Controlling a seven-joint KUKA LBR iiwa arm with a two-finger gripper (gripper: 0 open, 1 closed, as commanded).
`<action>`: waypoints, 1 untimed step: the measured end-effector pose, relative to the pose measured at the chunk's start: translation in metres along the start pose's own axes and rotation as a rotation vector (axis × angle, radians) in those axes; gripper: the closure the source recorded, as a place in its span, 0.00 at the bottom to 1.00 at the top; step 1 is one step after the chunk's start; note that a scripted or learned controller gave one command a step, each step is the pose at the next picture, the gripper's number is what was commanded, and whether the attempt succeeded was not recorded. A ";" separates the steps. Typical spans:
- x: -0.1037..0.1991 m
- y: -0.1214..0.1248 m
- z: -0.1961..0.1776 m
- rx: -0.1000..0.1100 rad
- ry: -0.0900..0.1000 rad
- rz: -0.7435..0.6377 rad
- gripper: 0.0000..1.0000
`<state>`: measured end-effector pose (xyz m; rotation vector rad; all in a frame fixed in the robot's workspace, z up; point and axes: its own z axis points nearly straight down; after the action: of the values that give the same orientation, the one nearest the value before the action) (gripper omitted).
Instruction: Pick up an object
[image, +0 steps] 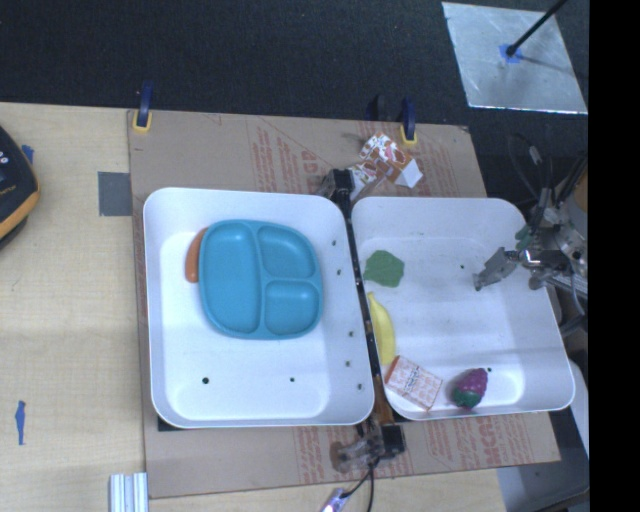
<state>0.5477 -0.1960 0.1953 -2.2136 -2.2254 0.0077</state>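
An orange object (191, 257) lies mostly hidden under the blue divided plate (262, 279); a yellow-black device (14, 193) is cut off at the left edge.

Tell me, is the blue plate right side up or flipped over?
Right side up. The blue plate lies flat in the left bin, and its three hollow sections face upward, so you can see their dividing ridges.

The robot's grey metal two-finger gripper (497, 272) is built of dull, angular parts with darker joints. Behind it sits a blocky silver-grey wrist housing (556, 254), its faces catching pale highlights. Thin dark cables (528, 160) loop beside that housing at the frame's edge.
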 end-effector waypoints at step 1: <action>0.041 0.063 0.062 -0.001 0.001 -0.001 0.00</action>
<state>0.6102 -0.1546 0.1333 -2.2125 -2.2271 0.0054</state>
